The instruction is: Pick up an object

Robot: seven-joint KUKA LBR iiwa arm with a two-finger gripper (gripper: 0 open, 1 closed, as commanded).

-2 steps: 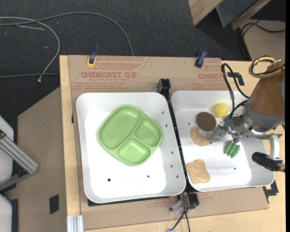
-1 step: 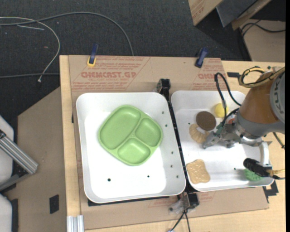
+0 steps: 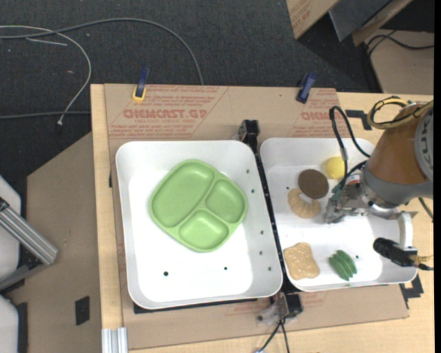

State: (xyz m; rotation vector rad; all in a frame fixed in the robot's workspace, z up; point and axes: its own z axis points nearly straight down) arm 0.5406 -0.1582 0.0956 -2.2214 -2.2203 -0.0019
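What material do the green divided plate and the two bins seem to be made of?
The green divided plate looks like molded plastic with a matte finish: one even color and soft rounded ridges. The left bin and the right bin look like thin white plastic, smooth, slightly glossy, with rounded corners.

floor: dark carpet (image 3: 207, 41) | cables (image 3: 76, 48) trailing | bench: brown board (image 3: 207, 103) | cardboard box (image 3: 310, 14) top right
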